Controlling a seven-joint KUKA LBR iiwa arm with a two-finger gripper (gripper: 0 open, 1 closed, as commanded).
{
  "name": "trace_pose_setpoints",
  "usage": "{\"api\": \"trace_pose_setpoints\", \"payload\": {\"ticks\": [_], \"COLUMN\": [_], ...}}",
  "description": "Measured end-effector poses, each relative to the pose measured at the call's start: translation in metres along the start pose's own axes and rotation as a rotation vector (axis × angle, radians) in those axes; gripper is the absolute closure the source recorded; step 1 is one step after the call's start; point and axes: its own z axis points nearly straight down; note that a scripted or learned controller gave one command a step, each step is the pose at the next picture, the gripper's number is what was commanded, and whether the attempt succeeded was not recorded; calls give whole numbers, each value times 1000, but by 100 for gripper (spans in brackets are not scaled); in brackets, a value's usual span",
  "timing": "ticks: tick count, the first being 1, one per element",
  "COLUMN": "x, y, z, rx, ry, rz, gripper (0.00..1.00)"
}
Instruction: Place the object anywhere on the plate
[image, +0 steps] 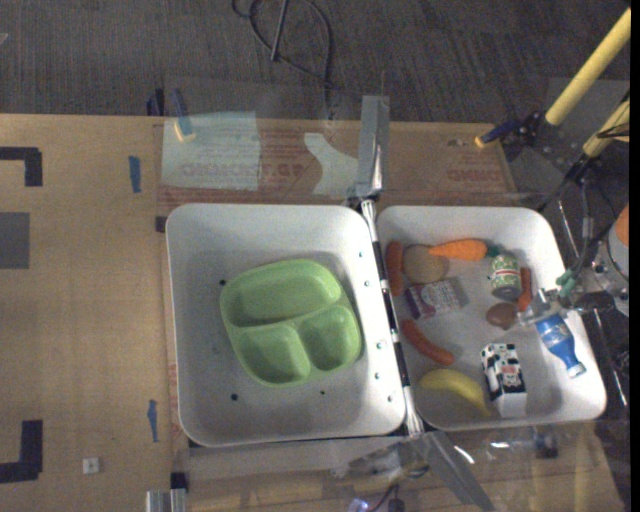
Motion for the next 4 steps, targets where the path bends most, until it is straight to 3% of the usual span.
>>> {"api": "trace_pose_setpoints", "payload": {"ticks": [1, 2, 3, 4], "x": [60, 70, 77, 52], "y": [66, 130, 118, 110], "z": [-59, 2, -1, -21], "rx": [-2, -2, 1, -3], "ry": [-2, -1, 1, -3], "rz": [-359, -469, -645, -696], "gripper": [100, 100, 100, 100]}}
